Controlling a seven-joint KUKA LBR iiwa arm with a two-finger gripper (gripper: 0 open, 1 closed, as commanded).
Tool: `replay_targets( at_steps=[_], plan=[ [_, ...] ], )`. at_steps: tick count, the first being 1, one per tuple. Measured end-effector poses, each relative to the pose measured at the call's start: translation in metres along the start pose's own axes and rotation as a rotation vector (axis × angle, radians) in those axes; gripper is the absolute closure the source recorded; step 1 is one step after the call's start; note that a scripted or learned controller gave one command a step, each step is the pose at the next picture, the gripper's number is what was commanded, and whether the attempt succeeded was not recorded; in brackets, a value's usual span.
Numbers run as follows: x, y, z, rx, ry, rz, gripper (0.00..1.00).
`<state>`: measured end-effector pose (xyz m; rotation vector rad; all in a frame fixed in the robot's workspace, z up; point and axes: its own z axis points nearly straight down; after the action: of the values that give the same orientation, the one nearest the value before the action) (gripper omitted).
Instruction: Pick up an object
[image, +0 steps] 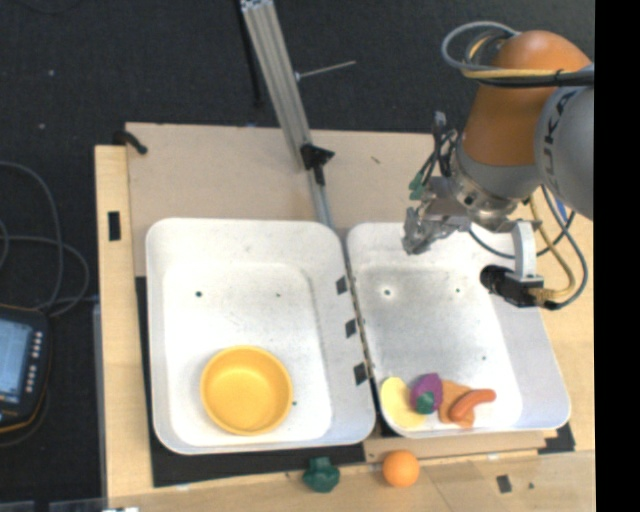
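Orange and slender, the carrot-like toy (468, 401) is lying in the near corner of the right bin (520, 340), well below the end effector (422, 232) and a little to its right as the camera sees it, and it is looking like the most graspable of the cluster. The end effector is hanging over the far part of that bin with nothing between its fingers; whether they are spread wide or drawn narrow cannot be told, since they are blurring into a grey mass. To do this step well, the arm is needing to travel toward the near rim, stop above the middle of the toy, and turn the wrist so the fingers close across its thin width, not along its length. The toy's long axis is running roughly left to right with a slight tilt, its redder end pointing right and slightly away from the camera. A purple piece (427, 386), a green piece (424, 402) and a yellow piece (394, 398) are crowding just beside its left end, so descending nearer the free right end is seeming safer. The yellow bowl (246, 389) is sitting far off to the left in the other bin.
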<state>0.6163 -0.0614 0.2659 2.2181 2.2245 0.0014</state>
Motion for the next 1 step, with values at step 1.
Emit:
replay_targets(
  at_steps=[1],
  plan=[
    [0.0576, -0.0194, 0.0084, 0.001, 0.0, -0.004, 1.0]
  ],
)
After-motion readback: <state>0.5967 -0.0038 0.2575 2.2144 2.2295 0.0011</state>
